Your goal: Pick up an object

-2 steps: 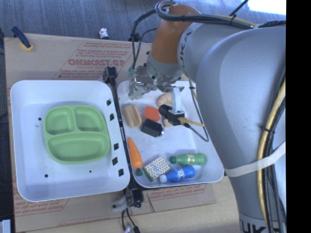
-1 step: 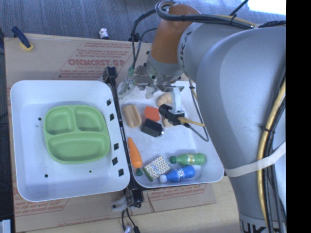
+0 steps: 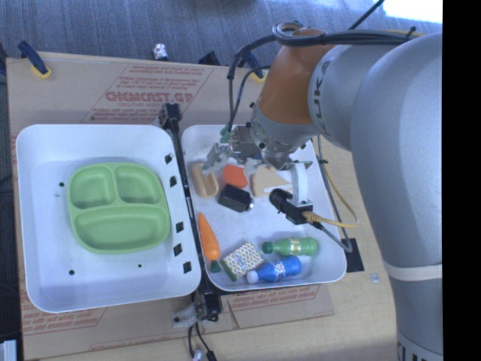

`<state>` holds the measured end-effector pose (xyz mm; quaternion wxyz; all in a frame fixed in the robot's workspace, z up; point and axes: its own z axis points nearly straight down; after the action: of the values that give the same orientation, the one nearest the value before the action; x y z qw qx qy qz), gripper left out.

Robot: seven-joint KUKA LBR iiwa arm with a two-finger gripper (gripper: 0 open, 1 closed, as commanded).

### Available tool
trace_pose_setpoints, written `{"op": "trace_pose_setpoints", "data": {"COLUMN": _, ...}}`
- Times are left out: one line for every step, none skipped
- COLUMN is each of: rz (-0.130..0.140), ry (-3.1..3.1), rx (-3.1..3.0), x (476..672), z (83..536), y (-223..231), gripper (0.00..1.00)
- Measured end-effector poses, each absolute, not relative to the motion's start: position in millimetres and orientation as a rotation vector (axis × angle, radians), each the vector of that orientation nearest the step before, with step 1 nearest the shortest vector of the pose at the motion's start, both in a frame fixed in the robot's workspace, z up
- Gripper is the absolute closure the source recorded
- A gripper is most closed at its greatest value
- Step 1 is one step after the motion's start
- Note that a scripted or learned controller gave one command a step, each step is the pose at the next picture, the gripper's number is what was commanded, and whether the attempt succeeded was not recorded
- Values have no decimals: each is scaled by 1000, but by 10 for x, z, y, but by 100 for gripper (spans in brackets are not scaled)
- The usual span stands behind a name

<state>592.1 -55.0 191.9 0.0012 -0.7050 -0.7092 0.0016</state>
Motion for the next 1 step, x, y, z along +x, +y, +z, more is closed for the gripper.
{"op": "trace_pose_setpoints", "data": {"rz": 8, "ry": -2224, "rx": -2213, "x": 5751, "z": 907, "y": -1273, "gripper": 0}}
